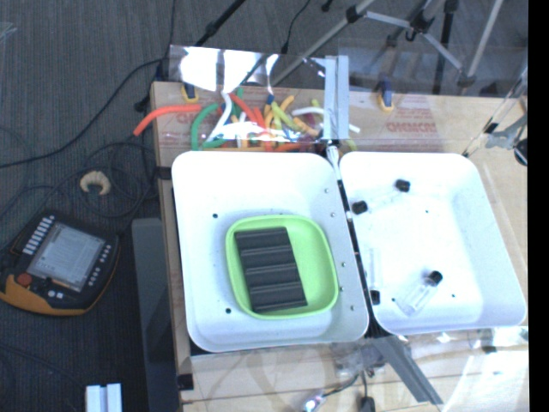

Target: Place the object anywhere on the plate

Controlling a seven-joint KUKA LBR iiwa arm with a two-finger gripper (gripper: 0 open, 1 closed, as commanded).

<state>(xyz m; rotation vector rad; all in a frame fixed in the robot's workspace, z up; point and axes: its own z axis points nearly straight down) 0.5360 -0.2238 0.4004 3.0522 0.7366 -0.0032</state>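
Note:
A green square plate (322,269) lies in the left white bin (196,230), toward its front. A dark grey ribbed block (270,269) lies flat on the plate, roughly centred and turned slightly off the plate's edges. In the right white bin (482,230) there is a small clear vial with a black cap (420,291) near the front. Two more small black-capped pieces (401,184) (359,206) lie near that bin's back left.
A tangle of coloured cables (249,123) sits on the bench behind the left bin. A metal post (337,101) stands at the back between the bins. A teach pendant (56,266) lies on the floor at the left.

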